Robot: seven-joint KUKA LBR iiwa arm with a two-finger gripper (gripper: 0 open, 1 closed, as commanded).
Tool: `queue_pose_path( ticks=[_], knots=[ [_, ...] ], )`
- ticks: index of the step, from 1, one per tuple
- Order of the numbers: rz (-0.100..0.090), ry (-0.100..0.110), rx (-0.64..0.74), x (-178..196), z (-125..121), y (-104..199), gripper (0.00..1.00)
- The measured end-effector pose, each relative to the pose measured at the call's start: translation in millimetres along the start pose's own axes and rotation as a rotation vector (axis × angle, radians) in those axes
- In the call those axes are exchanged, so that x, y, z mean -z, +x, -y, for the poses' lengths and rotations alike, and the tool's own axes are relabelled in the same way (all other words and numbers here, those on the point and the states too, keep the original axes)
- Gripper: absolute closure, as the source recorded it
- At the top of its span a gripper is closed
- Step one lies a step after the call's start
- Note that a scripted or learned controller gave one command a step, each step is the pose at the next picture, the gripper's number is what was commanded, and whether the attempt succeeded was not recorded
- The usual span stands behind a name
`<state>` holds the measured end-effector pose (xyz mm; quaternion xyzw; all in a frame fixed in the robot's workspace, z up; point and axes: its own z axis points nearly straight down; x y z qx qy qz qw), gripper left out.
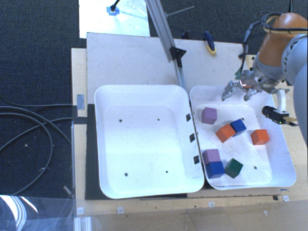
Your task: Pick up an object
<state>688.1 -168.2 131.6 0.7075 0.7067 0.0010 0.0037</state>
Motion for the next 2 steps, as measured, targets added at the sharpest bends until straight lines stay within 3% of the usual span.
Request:
queue_pose_path(
  ticks=[1, 2],
  knots=[
    [-0.01, 0.017, 0.0, -41.0, -1.7, -39.8, 0.0],
    [-0.008, 0.016, 0.004, -40.3, -2.1, -38.0, 0.0]
  ],
)
